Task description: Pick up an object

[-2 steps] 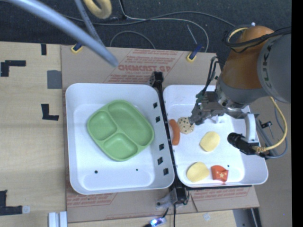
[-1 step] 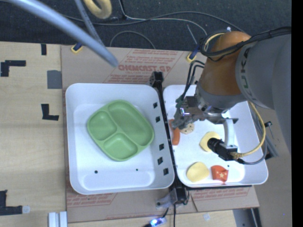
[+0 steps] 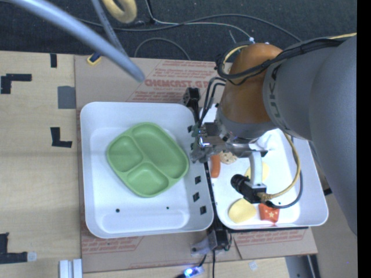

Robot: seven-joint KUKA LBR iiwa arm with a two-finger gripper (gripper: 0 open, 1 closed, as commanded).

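Observation:
My gripper [image 3: 215, 150] hangs low over the left side of the right bin [image 3: 310, 210], under the orange-banded wrist [image 3: 249, 91]. Right below it lie a small orange carrot-like piece [image 3: 215, 167] and a tan cookie-like piece [image 3: 227, 156]; whether either is touched is hidden by the gripper body. Further front in the same bin lie a yellow banana-like piece [image 3: 255, 169], a pale yellow rounded piece [image 3: 243, 212] and a red strawberry-like piece [image 3: 269, 214]. Nothing is visibly held.
The left bin [image 3: 93, 155] holds a green divided plate [image 3: 148, 158]. A black connector with a yellow cable [image 3: 246, 188] hangs over the right bin. The divider wall between the bins [image 3: 200, 190] runs just left of the gripper. A grey pole [image 3: 75, 25] crosses the upper left.

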